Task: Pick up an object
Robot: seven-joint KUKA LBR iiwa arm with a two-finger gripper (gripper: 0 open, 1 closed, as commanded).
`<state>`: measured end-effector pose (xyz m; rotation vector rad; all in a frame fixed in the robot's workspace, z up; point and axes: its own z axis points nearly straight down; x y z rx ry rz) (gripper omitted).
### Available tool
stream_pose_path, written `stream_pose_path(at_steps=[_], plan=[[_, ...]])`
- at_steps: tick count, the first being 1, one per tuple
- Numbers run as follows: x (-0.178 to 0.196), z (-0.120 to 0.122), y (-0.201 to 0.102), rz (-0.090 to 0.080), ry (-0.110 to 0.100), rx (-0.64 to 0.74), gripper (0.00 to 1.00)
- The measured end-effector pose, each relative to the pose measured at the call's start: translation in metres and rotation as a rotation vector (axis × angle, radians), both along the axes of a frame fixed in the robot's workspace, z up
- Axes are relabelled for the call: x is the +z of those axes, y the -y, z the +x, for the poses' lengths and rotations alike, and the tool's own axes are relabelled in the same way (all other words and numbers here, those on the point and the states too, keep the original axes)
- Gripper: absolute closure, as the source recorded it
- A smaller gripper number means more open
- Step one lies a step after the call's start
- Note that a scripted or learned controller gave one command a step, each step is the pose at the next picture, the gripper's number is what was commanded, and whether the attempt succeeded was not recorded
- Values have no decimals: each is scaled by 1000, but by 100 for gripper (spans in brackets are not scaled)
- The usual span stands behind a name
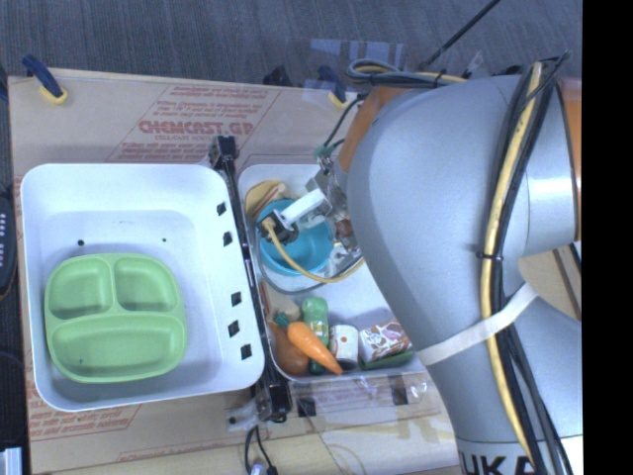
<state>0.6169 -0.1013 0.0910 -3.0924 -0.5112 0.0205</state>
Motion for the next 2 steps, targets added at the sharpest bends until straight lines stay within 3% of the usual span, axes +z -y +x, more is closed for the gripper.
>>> stream_pose_path(at_steps=[1,2], plan=[[0,-69,-10,6,3,402,0],[13,-65,-10,5,11,408,100]])
